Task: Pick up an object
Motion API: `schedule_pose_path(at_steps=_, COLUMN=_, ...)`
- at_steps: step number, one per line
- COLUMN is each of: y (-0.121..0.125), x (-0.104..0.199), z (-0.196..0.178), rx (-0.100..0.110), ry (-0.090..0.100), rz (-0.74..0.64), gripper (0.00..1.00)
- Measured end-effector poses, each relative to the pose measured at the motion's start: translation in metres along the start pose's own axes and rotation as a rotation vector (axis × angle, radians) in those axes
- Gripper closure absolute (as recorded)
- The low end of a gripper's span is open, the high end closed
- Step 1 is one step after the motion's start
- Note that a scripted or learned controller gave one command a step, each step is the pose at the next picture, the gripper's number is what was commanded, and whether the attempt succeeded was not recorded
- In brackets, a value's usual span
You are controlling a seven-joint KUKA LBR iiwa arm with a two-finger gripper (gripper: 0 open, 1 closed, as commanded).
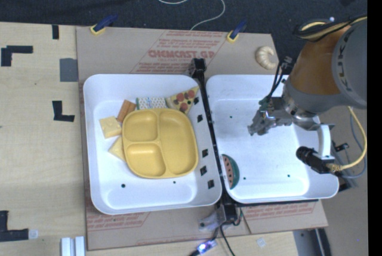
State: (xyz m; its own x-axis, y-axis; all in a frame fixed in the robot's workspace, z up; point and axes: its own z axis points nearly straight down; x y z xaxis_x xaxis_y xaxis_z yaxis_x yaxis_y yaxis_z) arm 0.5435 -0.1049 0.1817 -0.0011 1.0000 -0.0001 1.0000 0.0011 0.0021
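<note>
A yellow divided plate (pixel 160 142) lies in the left bin (pixel 101 189). Around its upper left edge sit small toy food pieces: a pale cracker square (pixel 110 127), a brown wafer (pixel 125 110), a patterned piece (pixel 151 103) and a pizza-like slice (pixel 185 99). A watermelon slice (pixel 230 170) lies at the right bin's near left corner. My gripper (pixel 260 126) hangs over the middle of the right bin (pixel 268 189), well right of the watermelon slice and apart from it, with nothing visible between its fingers.
A black divider with clips (pixel 206 129) runs between the two bins. A beige shell-like object (pixel 267 56) rests on the cardboard behind the right bin. A white cable (pixel 191 1) loops at the back.
</note>
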Motion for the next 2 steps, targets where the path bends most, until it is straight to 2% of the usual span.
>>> schedule_pose_path(at_steps=1, y=0.001, x=0.001, z=-0.045, rx=-0.001, ry=0.000, rz=-0.001, gripper=1.00)
schedule_pose_path(at_steps=2, y=0.056, x=0.020, z=-0.052, rx=-0.001, ry=0.000, rz=-0.004, gripper=1.00)
